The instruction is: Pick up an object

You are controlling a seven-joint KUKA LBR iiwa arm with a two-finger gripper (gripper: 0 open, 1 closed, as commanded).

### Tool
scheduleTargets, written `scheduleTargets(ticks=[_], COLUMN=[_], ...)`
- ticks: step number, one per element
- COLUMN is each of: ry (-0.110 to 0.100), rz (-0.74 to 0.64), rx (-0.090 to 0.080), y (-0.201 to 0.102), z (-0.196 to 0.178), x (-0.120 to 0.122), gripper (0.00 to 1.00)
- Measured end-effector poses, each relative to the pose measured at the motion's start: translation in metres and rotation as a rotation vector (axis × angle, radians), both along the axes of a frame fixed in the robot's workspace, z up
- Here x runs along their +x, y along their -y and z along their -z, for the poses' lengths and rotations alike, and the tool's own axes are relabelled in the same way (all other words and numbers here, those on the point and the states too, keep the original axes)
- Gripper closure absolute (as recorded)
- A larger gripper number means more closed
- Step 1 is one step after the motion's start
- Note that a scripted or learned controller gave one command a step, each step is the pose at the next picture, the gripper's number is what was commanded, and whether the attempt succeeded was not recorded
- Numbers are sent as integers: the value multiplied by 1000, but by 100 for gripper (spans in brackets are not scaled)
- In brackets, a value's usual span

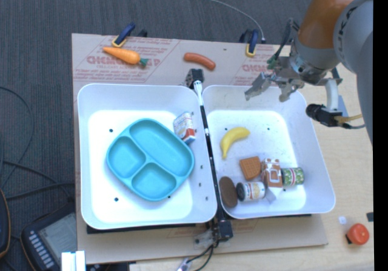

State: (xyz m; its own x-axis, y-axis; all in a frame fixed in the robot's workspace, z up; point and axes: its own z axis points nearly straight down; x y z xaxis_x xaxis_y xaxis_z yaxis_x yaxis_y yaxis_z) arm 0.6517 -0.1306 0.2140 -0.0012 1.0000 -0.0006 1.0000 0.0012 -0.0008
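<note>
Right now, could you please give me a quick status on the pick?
Gripper open, above right bin's far edge, holding nothing. Banana nearest, untouched. Nothing between them.

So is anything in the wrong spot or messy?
Yes. A toy carrot and a sausage lie outside the bins, on the cardboard sheet behind them. An orange cap sits loose on the bench at the right. In the right bin, two small cans lie tipped on their sides.

Bright, even overhead light, soft shadows, mild glare on white bins (85,142), slightly soft focus.
</note>
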Motion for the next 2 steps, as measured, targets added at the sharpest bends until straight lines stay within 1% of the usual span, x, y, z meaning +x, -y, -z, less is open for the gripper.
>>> scheduleTargets(ticks=[1, 2], ry=[1, 0], rz=[-1, 0], rx=[0, 0], y=[-16, -16], z=[109, 100], x=[-52, -52], gripper=[0, 100])
